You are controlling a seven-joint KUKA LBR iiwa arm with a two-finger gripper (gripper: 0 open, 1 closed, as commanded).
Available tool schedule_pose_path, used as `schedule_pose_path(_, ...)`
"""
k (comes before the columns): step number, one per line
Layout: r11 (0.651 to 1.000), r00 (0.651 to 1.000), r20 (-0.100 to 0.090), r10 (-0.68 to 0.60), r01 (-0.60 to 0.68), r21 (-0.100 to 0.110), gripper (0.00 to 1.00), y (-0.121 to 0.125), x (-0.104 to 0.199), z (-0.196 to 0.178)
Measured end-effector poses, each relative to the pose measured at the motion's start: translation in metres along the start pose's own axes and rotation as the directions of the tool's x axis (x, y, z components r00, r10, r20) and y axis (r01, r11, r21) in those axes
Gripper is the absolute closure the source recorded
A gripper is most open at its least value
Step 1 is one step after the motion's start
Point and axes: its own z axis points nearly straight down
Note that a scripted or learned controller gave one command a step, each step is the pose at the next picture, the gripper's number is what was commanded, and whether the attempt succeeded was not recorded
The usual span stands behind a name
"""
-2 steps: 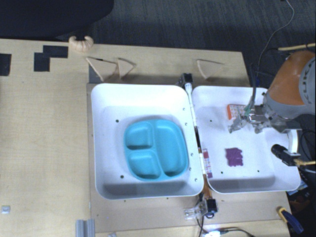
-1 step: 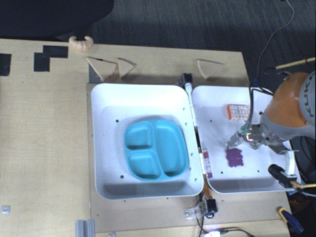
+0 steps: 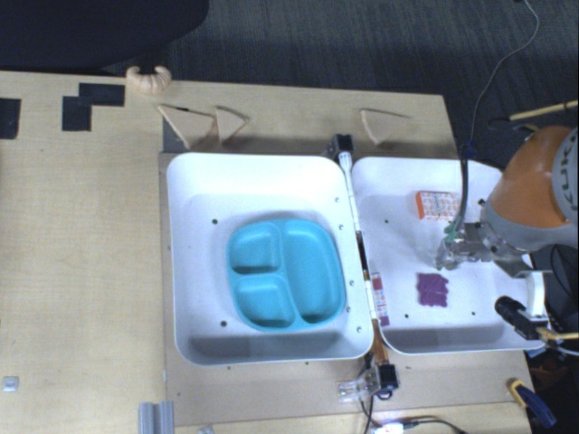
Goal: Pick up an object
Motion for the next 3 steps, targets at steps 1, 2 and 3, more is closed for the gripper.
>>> schedule_pose_path(1,1.0,1.0,0.0,-0.001,0.001,0.0,0.0,0.0,0.0,0.0)
schedule_pose_path(2,1.0,1.0,0.001,0.002,-0.002,0.002,0.0,-0.045,0.021,0.011)
schedule_pose_path(3,1.0,1.0,0.001,0.002,-0.002,-0.003,1.0,-0.043,0.021,-0.001)
